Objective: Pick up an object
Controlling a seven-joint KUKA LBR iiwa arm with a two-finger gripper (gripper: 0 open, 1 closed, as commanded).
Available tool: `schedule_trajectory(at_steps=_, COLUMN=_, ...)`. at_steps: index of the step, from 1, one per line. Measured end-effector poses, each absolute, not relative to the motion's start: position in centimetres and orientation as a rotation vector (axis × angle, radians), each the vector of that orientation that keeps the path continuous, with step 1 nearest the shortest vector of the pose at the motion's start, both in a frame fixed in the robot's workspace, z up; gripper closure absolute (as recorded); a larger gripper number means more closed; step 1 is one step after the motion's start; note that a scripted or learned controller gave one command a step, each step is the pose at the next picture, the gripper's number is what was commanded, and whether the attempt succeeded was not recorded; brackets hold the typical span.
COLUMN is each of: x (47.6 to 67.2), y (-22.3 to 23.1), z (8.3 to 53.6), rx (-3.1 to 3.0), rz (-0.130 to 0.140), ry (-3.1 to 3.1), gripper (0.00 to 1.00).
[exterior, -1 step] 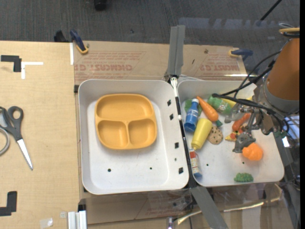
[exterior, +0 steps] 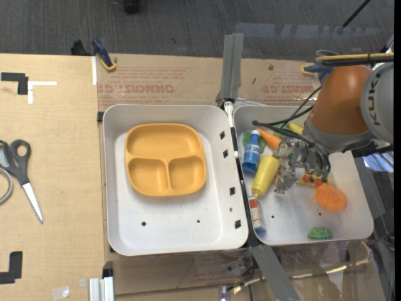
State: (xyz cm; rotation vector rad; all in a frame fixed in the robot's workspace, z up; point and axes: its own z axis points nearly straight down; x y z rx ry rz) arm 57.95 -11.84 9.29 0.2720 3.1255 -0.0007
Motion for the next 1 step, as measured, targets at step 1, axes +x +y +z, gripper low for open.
schedule_trajectory(at_steps=1, x=63.04, y=-9.13, z=9.41, rx=0.522, rz=-0.001, ry=3.093, gripper=0.00)
